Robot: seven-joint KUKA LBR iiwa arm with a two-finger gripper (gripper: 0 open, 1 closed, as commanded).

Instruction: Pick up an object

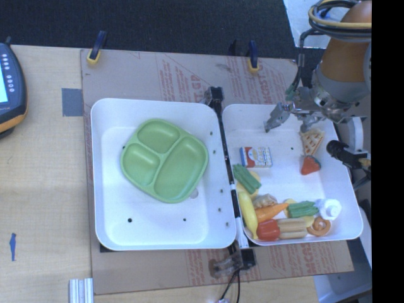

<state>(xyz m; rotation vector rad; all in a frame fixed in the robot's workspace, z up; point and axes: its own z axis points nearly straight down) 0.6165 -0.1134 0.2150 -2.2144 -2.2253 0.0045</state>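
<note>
At the front edge of the right bin (353,197) lies a heap of toy food: a yellow banana (247,213), a carrot (273,211), a red tomato (267,230). Further back a red strawberry (310,165) lies just under a waffle cone (311,141). The gripper (291,120) hangs above the bin, left of the cone; its fingers are spread, holding nothing. A small box (255,157) lies near. The left bin (101,169) holds a green divided plate (165,160).

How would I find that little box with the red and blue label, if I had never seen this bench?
Look in the right-hand white bin. The small carton lies on bare floor near the bin's left wall, above the heap of toy food. It is the only boxy, printed thing there.
</note>
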